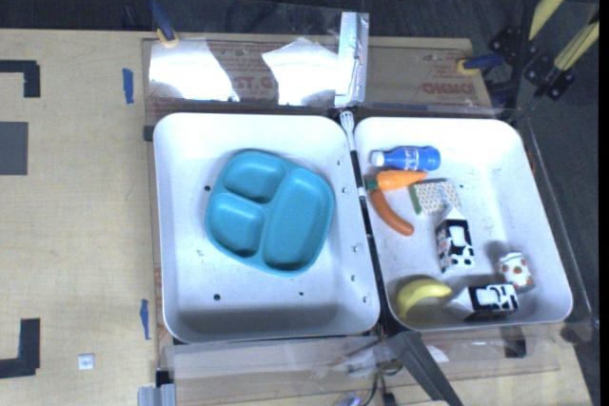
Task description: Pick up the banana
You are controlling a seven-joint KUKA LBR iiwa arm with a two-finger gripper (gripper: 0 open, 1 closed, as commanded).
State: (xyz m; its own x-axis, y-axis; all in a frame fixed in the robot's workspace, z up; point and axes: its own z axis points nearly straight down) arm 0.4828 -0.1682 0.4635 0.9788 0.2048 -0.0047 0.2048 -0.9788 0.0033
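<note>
Yellow curved banana point(422, 297), right white bin point(542, 204), smooth blue sectioned plate point(270, 210)

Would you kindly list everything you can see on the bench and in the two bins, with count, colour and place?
left bin: 1, white, left half of the bench.
right bin: 1, white, beside the left bin.
divided plate: 1, blue, middle of the left bin.
banana: 1, yellow, near edge of the right bin, left side.
bottle: 1, blue with a white cap, far part of the right bin.
carrots: 2, orange, just below the bottle.
patterned packet: 1, pale and speckled, right of the carrots.
black-and-white cartons: 2, one mid-bin, one at the near edge right of the banana.
small cup: 1, white with orange marks, right side of the right bin.
</note>
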